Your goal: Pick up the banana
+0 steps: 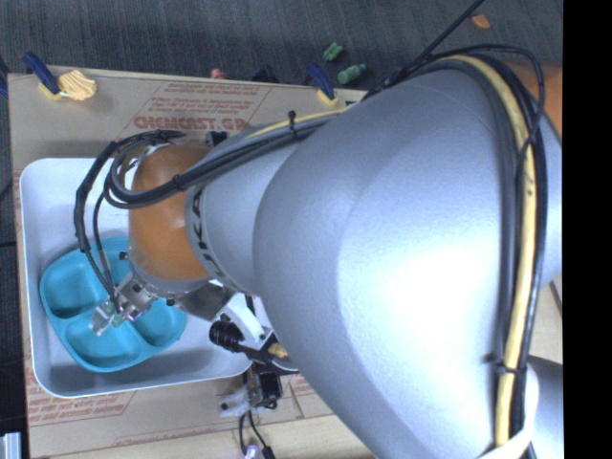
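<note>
Floor: dark grey carpet [143, 17] runs across the top of the view, behind the bench.
Bench top: a brown cardboard sheet [191, 103] with red printing covers it and lies under the bin.
Arm: the grey arm [402, 256] comes in from the right and takes up most of the view. Its broad rounded shell sits close under the camera. It narrows toward the left and slants down into the bin.
Bin: the white bin [29, 352] sits at the left on the cardboard. Its near and left walls show, and the arm covers its right part.
Orange band: the orange band [163, 218] sits above the wrist, over the middle of the bin.
Dish: a blue dish [67, 290] with shallow rounded hollows lies in the lower left of the bin.
Cables: black cables [91, 199] loop from the band down its left side toward the wrist.
Gripper: the gripper [107, 321] points down and left, right over the blue dish. Whether it is wide or narrow cannot be told.
Banana: where it lies cannot be told.
Clamps: a blue clamp [43, 73] grips the cardboard's far left corner and another [320, 81] its far edge.
Scraps: small green bits [335, 53] lie on the carpet.
</note>
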Robot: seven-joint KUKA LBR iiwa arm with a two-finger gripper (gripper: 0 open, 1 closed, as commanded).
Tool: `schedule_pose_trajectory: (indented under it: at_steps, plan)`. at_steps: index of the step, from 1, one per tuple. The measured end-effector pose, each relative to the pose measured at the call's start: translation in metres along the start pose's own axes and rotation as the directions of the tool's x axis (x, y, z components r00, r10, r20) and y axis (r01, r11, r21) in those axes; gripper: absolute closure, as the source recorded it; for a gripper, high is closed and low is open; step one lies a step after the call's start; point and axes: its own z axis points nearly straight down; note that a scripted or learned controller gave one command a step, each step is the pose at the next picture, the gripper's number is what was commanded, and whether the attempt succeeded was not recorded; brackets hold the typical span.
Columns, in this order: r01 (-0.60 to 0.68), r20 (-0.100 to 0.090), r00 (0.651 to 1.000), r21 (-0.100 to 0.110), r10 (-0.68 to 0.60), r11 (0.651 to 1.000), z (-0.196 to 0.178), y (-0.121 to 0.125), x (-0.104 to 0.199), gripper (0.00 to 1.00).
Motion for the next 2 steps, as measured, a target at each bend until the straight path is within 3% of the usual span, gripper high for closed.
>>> schedule_pose_trajectory:
  at_steps: [1,2]
  plan:
    - [-0.249,-0.024,0.968,-0.018,0.248,0.968,0.037,-0.042,-0.046,0.00]
    - [-0.246,-0.017,0.969,0.001,0.246,0.969,-0.022,-0.076,-0.130,0.00]
